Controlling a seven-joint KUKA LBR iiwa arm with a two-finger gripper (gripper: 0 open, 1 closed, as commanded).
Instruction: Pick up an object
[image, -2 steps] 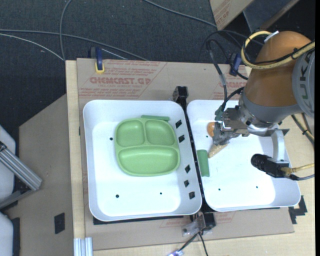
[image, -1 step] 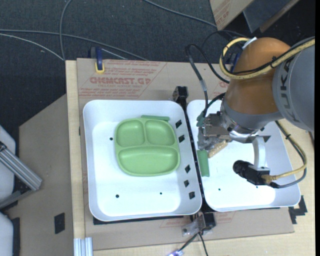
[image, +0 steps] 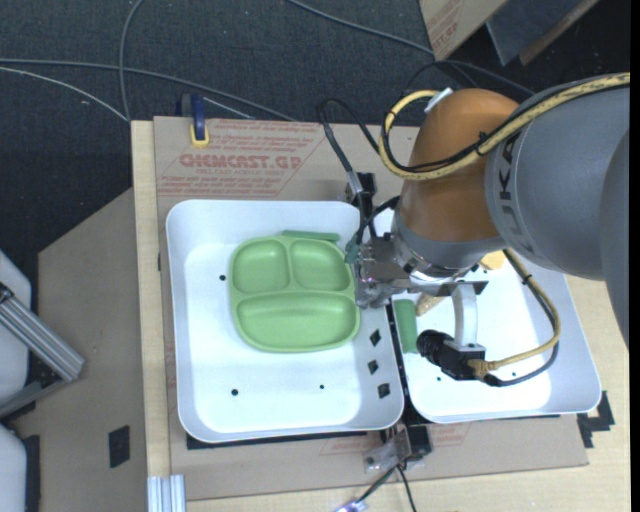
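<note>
Green divided plate (image: 295, 293) — probably light, rigid, slick plastic; best pinched at its rim. Gripper (image: 372, 272) finger state indeterminate — wrist obscures.

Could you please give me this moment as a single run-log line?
arm: over divider between bins | claw: at green tray's right edge | green tray: left bin, flat | green object: right bin | hold: unconfirmed

Arm (image: 540, 170) cut off by the right edge, covering much of the right bin (image: 560, 385), green item (image: 405, 322) partly hidden beneath the wrist
</note>
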